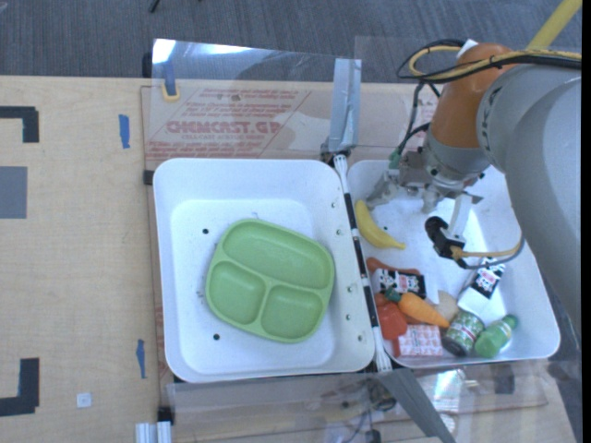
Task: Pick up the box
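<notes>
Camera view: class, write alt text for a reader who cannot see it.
A grey robot arm's gripper hangs over the right bin, above a banana, a carrot, a box and bottles. The left bin holds a green divided plate.

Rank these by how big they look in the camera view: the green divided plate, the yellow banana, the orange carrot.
1. Green divided plastic plate, by far the largest.
2. Yellow banana.
3. Orange carrot.
The banana and carrot look nearly alike, so their order is unsure.

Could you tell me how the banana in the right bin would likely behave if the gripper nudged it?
The banana is curved and smooth, so it would probably pivot or slide rather than roll. It lies close to the right bin's left wall, which may stop it quickly. It looks like light plastic, though that's uncertain.
</notes>
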